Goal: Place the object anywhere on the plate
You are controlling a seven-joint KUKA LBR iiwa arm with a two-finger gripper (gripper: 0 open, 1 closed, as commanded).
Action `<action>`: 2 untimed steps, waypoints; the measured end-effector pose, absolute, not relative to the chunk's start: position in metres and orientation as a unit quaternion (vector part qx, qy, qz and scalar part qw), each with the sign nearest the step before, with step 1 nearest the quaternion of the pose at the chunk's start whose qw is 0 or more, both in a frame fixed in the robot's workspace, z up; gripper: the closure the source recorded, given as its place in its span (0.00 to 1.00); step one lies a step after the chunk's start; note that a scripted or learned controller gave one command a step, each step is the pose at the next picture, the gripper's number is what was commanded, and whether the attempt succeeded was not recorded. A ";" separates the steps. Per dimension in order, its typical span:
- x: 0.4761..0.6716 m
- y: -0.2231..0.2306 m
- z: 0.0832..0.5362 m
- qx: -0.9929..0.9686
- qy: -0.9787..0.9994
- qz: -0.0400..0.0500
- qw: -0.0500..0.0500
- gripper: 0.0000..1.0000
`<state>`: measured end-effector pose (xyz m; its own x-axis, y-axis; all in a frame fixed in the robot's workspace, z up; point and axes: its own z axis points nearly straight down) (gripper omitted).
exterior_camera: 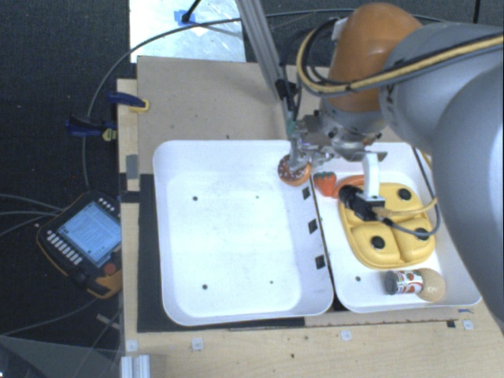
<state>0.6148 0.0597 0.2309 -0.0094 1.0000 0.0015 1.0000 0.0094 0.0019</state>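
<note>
One donut (294, 172) at gripper (298, 162) tips

No legible text, labels or numbers anywhere.

Grey arm (449, 77) enters from right, bulk filling upper right of view. Orange band (370, 46) above wrist, yellow and black cables looped around it. Wrist angled down and to left. Gripper (297, 166) pointing downward, low over surface; finger state unclear.
</note>
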 end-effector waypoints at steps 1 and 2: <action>0.644 0.105 0.232 0.704 0.711 0.002 0.001 1.00; 0.662 0.163 0.221 0.704 0.711 0.002 0.001 1.00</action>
